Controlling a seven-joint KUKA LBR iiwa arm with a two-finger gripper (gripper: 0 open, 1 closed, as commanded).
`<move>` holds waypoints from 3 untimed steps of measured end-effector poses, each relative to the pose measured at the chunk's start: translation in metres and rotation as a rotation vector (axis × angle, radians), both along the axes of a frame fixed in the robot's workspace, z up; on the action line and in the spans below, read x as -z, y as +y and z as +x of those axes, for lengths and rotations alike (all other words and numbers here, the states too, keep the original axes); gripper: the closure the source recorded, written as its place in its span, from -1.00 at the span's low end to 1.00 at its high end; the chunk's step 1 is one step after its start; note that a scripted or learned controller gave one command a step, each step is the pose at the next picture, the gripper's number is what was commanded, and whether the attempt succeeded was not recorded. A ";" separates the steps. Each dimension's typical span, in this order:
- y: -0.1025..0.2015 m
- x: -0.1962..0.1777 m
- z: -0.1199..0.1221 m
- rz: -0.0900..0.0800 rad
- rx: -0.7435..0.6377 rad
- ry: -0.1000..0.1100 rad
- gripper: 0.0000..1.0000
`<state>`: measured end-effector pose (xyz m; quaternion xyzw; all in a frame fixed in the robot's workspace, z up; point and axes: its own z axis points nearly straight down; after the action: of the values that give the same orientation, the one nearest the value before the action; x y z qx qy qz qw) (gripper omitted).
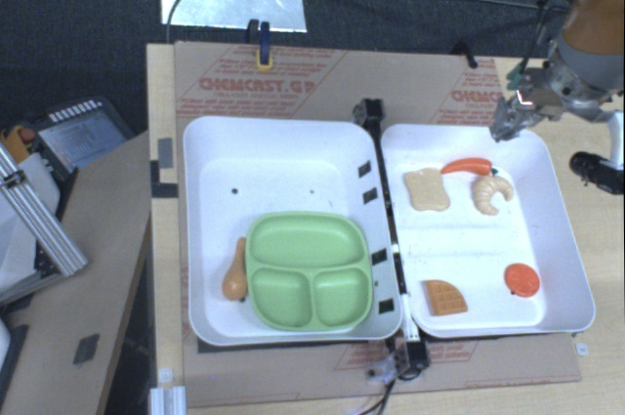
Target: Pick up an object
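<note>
Left bin [210, 154]: drumstick [235, 273] beside green tray [309, 269]. Right bin [562, 237]: bread [427, 188], wedge [443, 297], carrot [467, 166], shrimp [491, 192], orange disc [521, 279]. Gripper [508, 122] above far rim, nothing held.

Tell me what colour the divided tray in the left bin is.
Light green; the divided tray shows in the camera view.

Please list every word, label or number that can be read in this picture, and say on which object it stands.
"CHEMCAST GP": red print on the brown sheet under the bins, upper left.
The same red print at upper right: too blurred to read.
Device screen at left: too small to read.
</note>
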<state>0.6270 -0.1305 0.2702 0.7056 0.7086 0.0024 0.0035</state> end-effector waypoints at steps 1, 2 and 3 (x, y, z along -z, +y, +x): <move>0.058 0.016 0.005 0.003 -0.005 0.006 1.00; 0.113 0.031 0.010 0.003 -0.006 0.007 1.00; 0.166 0.027 0.020 0.004 -0.006 0.005 1.00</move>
<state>0.6467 0.0355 0.2437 0.7036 0.7106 0.0020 0.0004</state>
